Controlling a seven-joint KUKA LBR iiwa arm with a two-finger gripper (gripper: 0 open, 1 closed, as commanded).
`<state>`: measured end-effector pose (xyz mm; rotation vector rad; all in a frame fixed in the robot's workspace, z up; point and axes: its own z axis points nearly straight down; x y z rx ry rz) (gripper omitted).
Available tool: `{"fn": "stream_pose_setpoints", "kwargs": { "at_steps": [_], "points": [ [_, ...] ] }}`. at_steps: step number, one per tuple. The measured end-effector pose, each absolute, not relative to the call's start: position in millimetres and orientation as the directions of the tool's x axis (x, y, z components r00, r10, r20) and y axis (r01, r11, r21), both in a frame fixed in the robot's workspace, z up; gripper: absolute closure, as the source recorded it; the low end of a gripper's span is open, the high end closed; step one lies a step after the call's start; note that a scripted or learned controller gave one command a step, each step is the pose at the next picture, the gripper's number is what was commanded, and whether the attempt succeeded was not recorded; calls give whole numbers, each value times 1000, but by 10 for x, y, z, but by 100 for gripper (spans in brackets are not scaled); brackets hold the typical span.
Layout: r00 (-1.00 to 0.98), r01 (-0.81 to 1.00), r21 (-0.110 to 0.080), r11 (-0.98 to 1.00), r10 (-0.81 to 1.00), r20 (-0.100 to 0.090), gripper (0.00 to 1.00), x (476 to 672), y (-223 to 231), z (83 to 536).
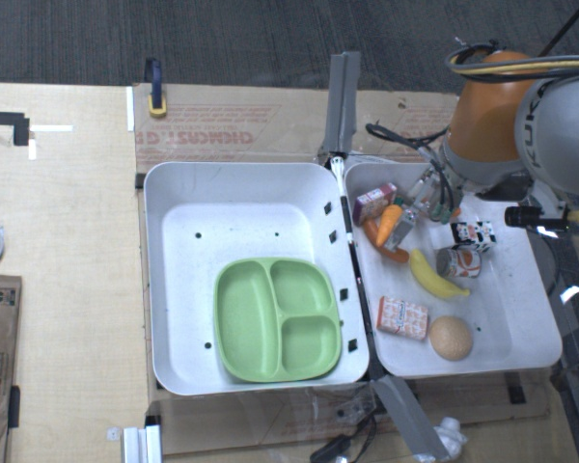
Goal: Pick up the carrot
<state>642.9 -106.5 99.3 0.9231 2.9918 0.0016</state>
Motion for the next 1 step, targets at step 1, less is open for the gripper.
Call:
{"fn": "stream_pose_setpoints", "kwargs": {
  "at_steps": [1],
  "points": [
    [-824,566,6,825,566,-14,100,6442,-1076,1108]
  ]
}}
